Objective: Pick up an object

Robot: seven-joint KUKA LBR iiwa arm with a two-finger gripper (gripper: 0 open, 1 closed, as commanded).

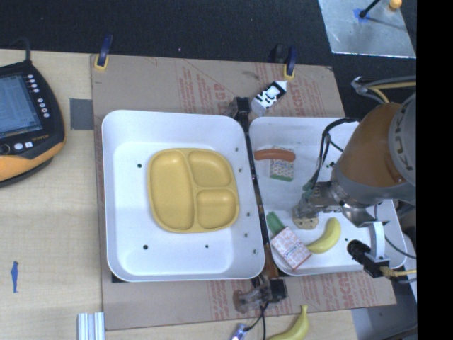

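The right bin [301, 129] holds a hot dog [274, 154], a small printed packet [282, 171], a green piece [274, 223], a red and white carton [290, 248], a banana [324, 236] and a tan round item [306, 223]. My gripper [308, 210] is low in this bin, right over the tan round item and just left of the banana. The grey and orange arm [375, 154] covers the bin's right half. The left bin [120, 190] holds a yellow divided tray [193, 189].
A tablet pendant [25, 119] lies at the far left of the bench. A second banana [294, 326] lies outside the bins at the bottom edge. Clamps [103, 52] hold the cardboard sheet at the back. A black and white tag [269, 95] sits behind the bins.
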